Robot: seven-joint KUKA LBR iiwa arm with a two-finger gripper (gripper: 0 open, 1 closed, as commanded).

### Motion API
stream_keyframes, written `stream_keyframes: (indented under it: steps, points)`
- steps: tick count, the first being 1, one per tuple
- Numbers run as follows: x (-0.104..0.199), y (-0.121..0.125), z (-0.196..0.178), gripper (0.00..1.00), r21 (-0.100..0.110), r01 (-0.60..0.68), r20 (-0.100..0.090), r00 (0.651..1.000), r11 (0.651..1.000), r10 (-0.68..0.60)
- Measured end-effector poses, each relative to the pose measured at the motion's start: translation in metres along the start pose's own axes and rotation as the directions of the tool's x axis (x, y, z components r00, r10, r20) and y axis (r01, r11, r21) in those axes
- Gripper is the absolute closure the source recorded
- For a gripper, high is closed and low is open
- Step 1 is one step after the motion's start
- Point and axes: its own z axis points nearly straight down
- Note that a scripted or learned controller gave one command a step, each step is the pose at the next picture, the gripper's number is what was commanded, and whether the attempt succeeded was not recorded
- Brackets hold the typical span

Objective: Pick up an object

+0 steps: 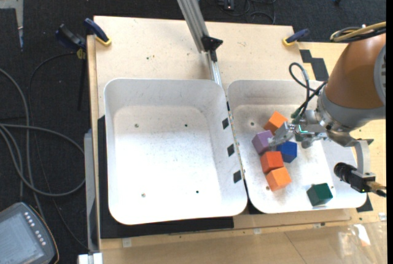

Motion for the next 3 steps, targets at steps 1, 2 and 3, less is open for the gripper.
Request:
stream_keyframes:
  steps: [1, 2, 3]
  points:
    - [0.0, 0.001, -0.002, 0.0, -0.005, -0.002, 0.001, 1.0, 1.0, 0.002]
    - [-0.001, 0.005, 0.06, 0.0, -0.003, -0.002, 0.002, 1.0, 1.0, 0.002]
    - [-0.004, 0.011, 0.072, 0.0, -0.026, -0.002, 0.008, 1.0, 1.0, 0.002]
